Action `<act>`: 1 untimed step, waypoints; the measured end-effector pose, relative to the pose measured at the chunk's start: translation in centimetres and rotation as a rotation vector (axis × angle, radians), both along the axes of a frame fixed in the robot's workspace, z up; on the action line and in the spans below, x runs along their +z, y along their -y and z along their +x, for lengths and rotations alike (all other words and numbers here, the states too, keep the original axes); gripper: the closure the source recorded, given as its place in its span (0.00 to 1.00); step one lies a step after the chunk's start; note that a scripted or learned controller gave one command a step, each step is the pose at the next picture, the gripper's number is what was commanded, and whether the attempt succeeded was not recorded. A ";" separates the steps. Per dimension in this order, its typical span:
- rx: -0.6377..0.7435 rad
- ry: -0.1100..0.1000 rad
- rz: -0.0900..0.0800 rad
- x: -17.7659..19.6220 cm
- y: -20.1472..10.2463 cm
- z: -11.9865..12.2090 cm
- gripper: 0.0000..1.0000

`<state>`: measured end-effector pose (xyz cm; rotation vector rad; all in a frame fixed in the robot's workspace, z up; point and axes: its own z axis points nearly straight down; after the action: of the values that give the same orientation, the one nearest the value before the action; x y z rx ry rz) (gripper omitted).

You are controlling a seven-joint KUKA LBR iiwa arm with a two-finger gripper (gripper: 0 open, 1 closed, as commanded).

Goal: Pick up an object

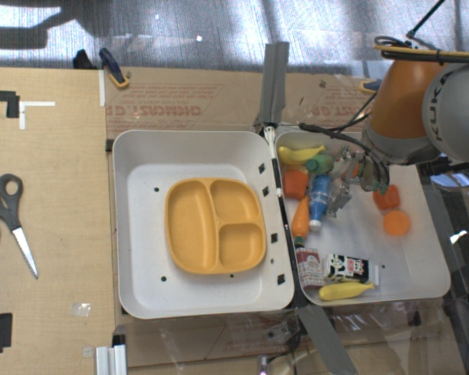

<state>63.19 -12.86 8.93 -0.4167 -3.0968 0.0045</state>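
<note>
clutter is crowding the right bin (422,280): a blue bottle (319,198), a carrot (300,217) and a banana (298,155) are lying close together beside the gripper (345,194), which is hanging low over them. i cannot tell how its jaws are standing. closing here is risking a pinch on two items, or the round orange (396,223) rolling away

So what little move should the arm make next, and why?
Probably a short drop straight down. The gripper hovers in the right bin beside the blue bottle, with nothing visibly between its jaws, so lowering onto the bottle looks like its nearest chance at a pick.
</note>
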 end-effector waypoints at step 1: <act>-0.145 0.015 -0.018 0.3 -2.0 -0.9 0.00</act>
<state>62.31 -10.82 9.26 -0.6439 -3.0746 0.0272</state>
